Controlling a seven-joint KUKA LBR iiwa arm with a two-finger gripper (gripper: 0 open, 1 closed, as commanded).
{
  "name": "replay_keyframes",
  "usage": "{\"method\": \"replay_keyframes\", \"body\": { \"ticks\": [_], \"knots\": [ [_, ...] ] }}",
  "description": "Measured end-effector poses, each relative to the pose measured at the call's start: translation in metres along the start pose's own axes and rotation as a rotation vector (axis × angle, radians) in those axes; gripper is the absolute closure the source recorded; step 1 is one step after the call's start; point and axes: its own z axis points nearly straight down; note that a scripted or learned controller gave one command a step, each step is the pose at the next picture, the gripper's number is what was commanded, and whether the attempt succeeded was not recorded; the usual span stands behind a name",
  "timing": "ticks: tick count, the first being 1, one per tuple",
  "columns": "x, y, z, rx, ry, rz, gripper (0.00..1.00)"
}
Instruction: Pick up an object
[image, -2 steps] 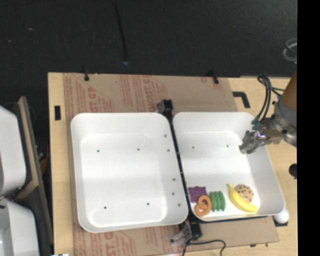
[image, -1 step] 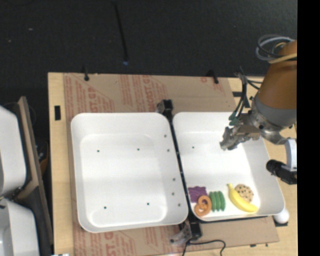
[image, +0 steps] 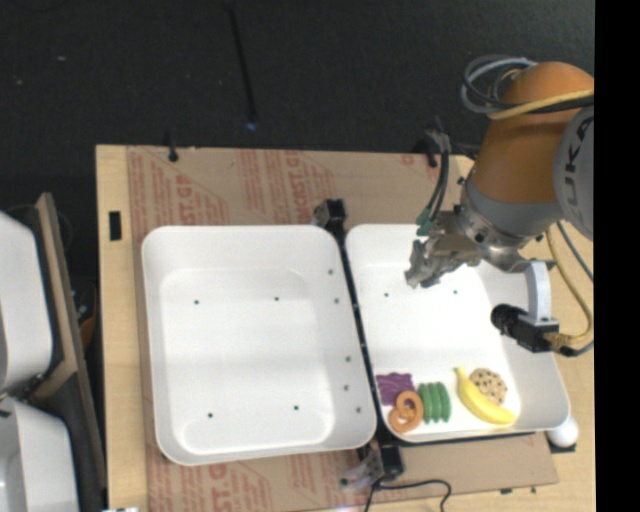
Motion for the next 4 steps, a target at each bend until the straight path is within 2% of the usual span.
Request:
{"method": "replay_keyframes", "body": {
  "ticks": [1, 2, 3, 4],
  "knots": [
    [0.049, 0.019, 0.003, 0.000, 0.000, 0.000, 1.00],
    [0.094, 0.024, 0.016, 0.001, 0.000, 0.001, 1.00],
    [0.134, 0.035, 0.041, 0.002, -0.001, 0.002, 1.00],
    [0.133, 0.035, 0.039, 0.000, -0.001, 0.004, 0.00]
  ]
}}
